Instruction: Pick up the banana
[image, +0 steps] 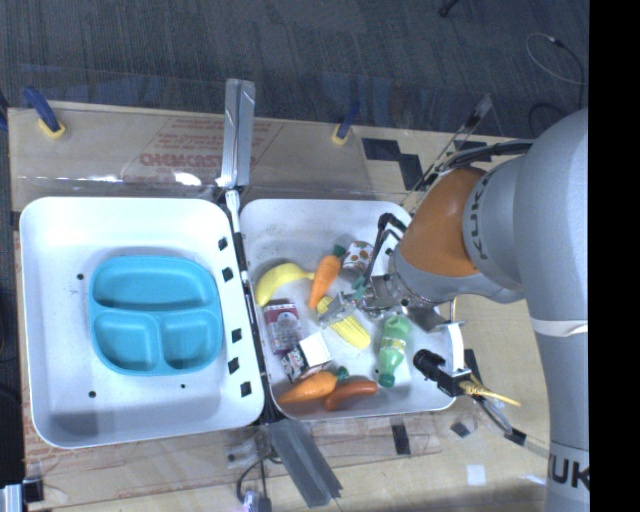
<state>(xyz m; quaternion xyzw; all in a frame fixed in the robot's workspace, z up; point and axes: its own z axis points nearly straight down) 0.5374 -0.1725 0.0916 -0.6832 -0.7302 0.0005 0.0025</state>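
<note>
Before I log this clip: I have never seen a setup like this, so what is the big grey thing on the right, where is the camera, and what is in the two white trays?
The grey shape with the orange band is a robot arm, reaching in from the right. One fixed camera looks down at a slant on a bench with two shallow white bins.

The left bin holds a blue divided tray. The right bin holds toy food: the banana near its left wall, an upright carrot beside it, a piece of corn, a green bottle, two more carrots along the near edge, and some small packets.

The gripper sits low over the middle of the right bin, between the carrot and the corn, to the right of the banana. The banana lies free in the bin; I cannot make out anything held.
</note>
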